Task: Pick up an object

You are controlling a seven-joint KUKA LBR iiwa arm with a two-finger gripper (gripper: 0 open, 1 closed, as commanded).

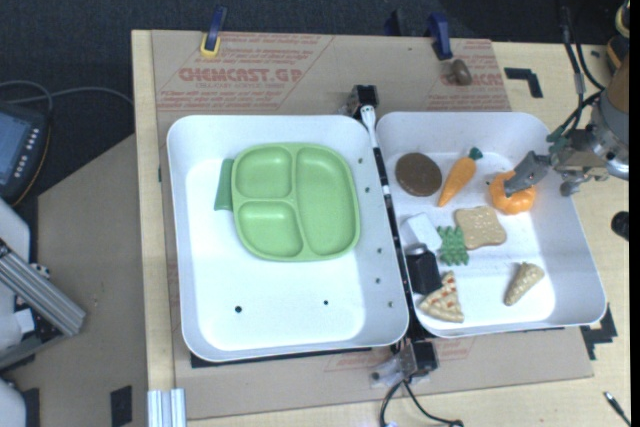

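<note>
The orange toy fruit [514, 203] lies in the right bin [570, 255], at its far right part, and it looks like the thing you are going for. The gripper [524, 177] sits right at the fruit's upper edge, touching or just over it; you cannot tell from this slanted view whether the gripper is open or closed, nor whether it has any hold on the fruit. My reading is that you are at the grasp step, with the lift not yet done.

The next move calls for a firm closure around the fruit's rounded body, then a straight rise. A round, smooth piece like this could squirt sideways, so check the hold before you travel.

Counting outward in the right bin, you have:
- one carrot [459, 177] just left of the fruit
- one brown disc [418, 174] further left
- one slice of toast [480, 227] nearer than the fruit
- one green leafy piece [452, 244] beside the toast
- one tan wedge [523, 282]
- one pizza slice [442, 299]
- one black block [422, 267]

That makes eight pieces with the fruit.

The left bin [200, 315] holds one green divided plate [296, 201]. There are two bins and one arm.
</note>
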